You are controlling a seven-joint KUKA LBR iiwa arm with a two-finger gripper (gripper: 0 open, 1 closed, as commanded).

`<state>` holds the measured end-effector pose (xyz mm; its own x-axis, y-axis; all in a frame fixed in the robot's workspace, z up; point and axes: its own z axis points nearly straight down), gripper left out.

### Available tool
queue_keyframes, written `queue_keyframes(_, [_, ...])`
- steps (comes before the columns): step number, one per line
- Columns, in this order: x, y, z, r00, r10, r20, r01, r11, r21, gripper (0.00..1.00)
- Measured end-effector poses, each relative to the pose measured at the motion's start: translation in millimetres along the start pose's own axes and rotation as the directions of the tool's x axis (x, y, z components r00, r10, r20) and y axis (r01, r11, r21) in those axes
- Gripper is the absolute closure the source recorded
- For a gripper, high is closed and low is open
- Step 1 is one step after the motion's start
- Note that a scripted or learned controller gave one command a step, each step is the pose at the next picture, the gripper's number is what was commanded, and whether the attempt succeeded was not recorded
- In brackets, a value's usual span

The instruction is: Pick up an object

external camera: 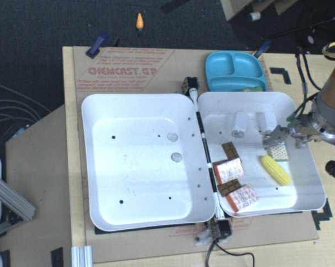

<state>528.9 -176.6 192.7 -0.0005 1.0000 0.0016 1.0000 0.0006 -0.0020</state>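
Camera view, looking down at a slant on the tabletop (pixel 134 65). Two shallow white bins side by side: left bin (pixel 98 149), right bin (pixel 306 177).

Left bin: bare white floor with a few small dark dots and two round grey marks near its middle.

Right bin, contents:
- yellow corn cob (pixel 275 169), lying at a diagonal toward the right side of the bin floor.
- small pale speckled packet (pixel 278 152) just above the corn's upper end, close to or touching it; cannot tell which.
- red-and-white packet (pixel 229 169) near the bin's left wall, with a brown chocolate bar (pixel 229 149) just above it and a second brown piece (pixel 229 188) at its lower edge.
- second red-and-white packet (pixel 245 197) toward the front rim, just beside the lower brown piece.

Arm enters from the right edge. Gripper (pixel 278 135) sits low over the right bin, directly above the speckled packet and just up-left of the corn. Fingers: cannot tell whether wide or narrow; metal parts blur together. Nothing is seen between them.

Behind the right bin: blue divided tray (pixel 234 68) on the tabletop. Blue clip (pixel 96 46) at the tabletop's far left corner. Small orange object (pixel 139 21) on the dark floor beyond.
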Motion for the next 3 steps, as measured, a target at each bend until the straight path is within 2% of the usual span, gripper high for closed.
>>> queue_keyframes(1, [37, 102, 109, 1.000, -0.001, 0.001, 0.001, 1.000, -0.002, 0.00])
queue_keyframes(2, [43, -33, 109, 1.000, 0.002, 0.001, -0.002, 1.000, 0.000, 0.00])
queue_keyframes(3, [44, -33, 99, 1.000, 0.002, 0.001, -0.002, 1.000, -0.002, 1.00])
